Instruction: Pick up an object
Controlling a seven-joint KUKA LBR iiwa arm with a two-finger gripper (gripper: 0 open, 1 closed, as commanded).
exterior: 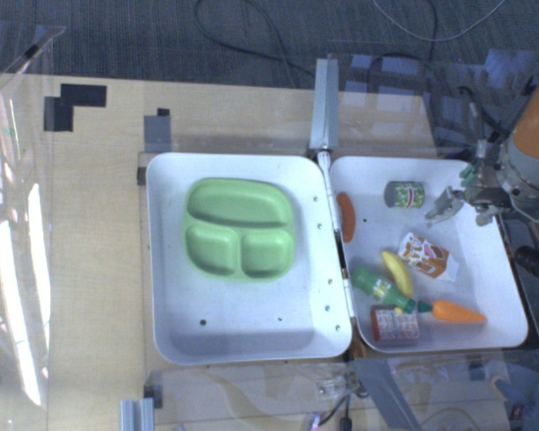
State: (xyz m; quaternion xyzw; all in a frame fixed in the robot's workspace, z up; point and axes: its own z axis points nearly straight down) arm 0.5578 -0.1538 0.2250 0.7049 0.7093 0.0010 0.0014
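Gripper (446, 206) poised over right bin (512, 330), jaws apart, nothing between them. Nearest target: small green-labelled can (404, 194), lying on its side just beside the fingers, near the bin's far wall. Best approached by descending straight, fingers straddling the rounded body to prevent rolling.

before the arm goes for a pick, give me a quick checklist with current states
1. Tool over the right bin: ok.
2. Tool holding nothing: ok, nothing between its fingers.
3. Nearest target, the small can, free of neighbours: ok.
4. Banana free to grasp: not ok, touching the green bottle.
5. Carrot away from the bin wall: ok.
6. Tool height above the bin floor: cannot tell.
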